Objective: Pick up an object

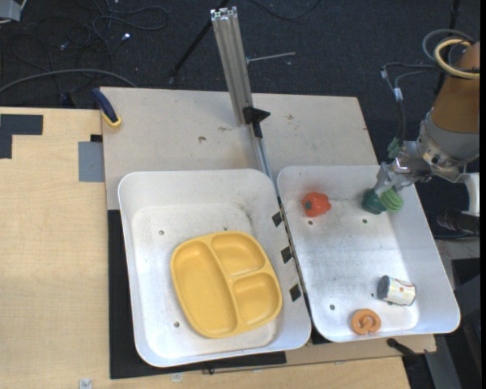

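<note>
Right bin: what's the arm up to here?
The arm's gripper is down at the far right side of the right bin, right at a green object; whether it has hold of it can't be told from this view. Lying apart in the same bin are a red object, a small white cup on its side and an orange ring-shaped piece. The left bin holds a yellow divided tray.

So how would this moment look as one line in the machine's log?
claw: over right bin's far edge, at green toy | grip: unclear | red toy, orange ring, small cup: untouched | yellow tray: left bin
</note>
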Available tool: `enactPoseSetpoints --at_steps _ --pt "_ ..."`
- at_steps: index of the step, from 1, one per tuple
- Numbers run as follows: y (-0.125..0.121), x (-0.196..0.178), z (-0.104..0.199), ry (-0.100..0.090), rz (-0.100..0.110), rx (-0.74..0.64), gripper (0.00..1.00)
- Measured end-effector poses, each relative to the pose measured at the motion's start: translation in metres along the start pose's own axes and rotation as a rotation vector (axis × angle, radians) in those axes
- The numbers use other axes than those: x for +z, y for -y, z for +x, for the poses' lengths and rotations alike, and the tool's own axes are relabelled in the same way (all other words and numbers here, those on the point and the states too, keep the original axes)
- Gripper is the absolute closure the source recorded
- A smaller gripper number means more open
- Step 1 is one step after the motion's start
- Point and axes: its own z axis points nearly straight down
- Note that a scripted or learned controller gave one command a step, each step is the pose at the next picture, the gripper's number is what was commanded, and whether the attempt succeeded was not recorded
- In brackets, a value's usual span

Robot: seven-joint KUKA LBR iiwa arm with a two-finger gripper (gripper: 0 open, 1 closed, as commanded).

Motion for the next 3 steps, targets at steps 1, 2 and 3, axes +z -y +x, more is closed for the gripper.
enactPoseSetpoints --at_steps 1,2,3 --pt "-0.002 -0.043 -0.002 0.0 -0.001 -0.001 1.0" --pt "-0.002 -0.08 -0.002 0.0 0.0 -0.001 1.0" --pt "0.015 -0.065 0.05 -0.003 0.007 -0.003 1.0"
